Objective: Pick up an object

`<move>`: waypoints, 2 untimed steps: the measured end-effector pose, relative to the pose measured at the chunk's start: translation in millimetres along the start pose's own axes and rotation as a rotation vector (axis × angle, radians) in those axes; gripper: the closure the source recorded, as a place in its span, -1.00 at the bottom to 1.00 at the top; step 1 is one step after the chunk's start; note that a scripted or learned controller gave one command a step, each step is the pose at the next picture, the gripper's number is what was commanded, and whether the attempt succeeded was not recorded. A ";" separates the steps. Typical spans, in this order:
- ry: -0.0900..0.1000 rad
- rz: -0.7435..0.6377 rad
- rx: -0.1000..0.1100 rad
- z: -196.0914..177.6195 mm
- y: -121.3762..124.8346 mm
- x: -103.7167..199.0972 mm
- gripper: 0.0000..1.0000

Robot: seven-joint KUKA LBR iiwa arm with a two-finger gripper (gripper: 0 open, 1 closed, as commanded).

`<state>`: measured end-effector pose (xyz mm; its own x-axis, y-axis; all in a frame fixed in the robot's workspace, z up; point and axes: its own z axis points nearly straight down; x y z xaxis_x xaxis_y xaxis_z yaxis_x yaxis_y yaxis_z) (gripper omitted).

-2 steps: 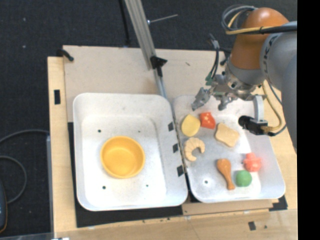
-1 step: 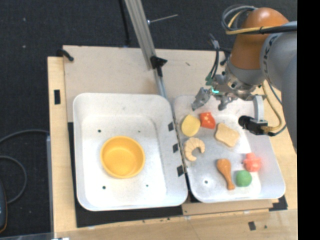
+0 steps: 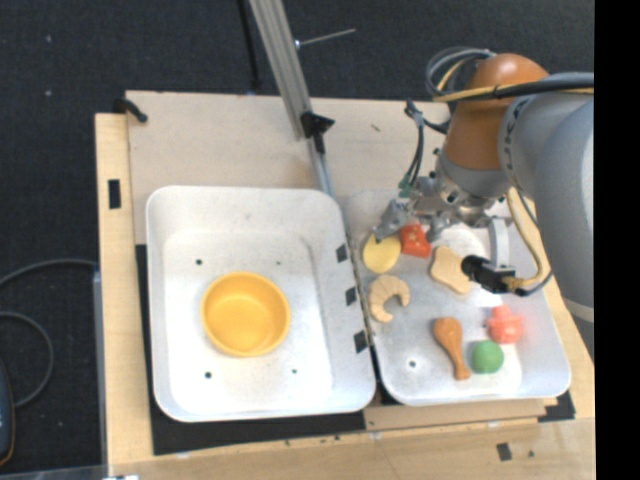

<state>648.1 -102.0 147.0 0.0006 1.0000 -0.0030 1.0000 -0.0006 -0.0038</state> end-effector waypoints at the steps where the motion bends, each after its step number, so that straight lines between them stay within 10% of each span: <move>1: -0.007 0.001 -0.015 41.3 3.3 -4.6 -1.00; 2: -0.004 0.003 -0.020 27.4 4.9 -4.6 1.00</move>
<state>652.8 -106.6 119.6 0.0036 1.0000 -0.0072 0.9999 -0.0035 0.0157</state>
